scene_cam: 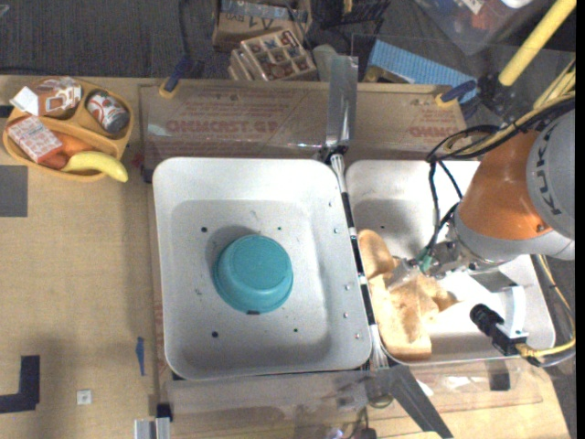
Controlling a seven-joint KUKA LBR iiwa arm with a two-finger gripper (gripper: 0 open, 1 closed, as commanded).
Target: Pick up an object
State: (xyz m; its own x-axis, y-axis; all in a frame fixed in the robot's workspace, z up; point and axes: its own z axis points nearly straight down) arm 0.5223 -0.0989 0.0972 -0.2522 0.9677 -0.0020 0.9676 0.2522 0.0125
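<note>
Gripper [428, 265] low in right bin [402, 183], at tan bread-like pieces [407, 309]; grasp step likely. Finger state: cannot tell. Next: secure piece, lift clear.

"KUK" on arm [555, 167]; red print on cardboard [239, 122], unreadable.

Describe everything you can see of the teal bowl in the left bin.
The bowl is round, plain teal and looks like smooth plastic. It sits upside down, its flat base facing up, with the wider rim resting on the floor of the left bin, a little below centre. Nothing else touches it; it stands apart from the bin's walls. The gripper is away in the right bin, over tan bread-like pieces.
</note>
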